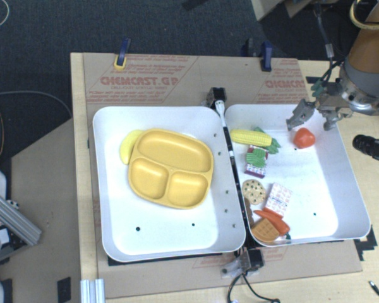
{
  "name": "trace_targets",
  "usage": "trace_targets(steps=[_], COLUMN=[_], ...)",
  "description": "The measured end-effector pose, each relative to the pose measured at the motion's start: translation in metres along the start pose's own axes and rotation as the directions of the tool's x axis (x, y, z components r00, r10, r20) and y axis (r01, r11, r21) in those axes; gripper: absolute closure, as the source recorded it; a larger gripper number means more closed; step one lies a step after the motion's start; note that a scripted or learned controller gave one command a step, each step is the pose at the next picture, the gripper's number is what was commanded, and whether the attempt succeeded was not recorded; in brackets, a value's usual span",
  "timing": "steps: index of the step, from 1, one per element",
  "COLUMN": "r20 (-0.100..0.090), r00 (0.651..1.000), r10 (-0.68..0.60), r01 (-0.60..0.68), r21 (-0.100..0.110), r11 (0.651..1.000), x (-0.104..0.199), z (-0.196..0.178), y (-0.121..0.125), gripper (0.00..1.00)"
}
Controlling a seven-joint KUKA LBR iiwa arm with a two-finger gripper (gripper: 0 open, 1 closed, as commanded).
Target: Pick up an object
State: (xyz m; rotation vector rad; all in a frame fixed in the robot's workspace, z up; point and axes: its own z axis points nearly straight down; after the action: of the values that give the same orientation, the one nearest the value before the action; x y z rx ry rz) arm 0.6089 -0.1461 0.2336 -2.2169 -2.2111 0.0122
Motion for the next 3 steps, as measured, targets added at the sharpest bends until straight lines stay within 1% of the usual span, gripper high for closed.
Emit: trace_targets(steps=[1,2,3], r20=[0.002,0.001,0.001], r00=[1.0,1.0,1.0], r10=[-0.003,-0.002,-0.003], r01=[0.003,0.002,0.003], r21=[-0.013,-0.008,-0.007], r11=[1.0,1.0,1.0], x=[0.0,-0.007,-0.009], z=[-0.008,0.043,0.102], y=[0.002,0.01,0.018], gripper=[0.0,0.0,0.0])
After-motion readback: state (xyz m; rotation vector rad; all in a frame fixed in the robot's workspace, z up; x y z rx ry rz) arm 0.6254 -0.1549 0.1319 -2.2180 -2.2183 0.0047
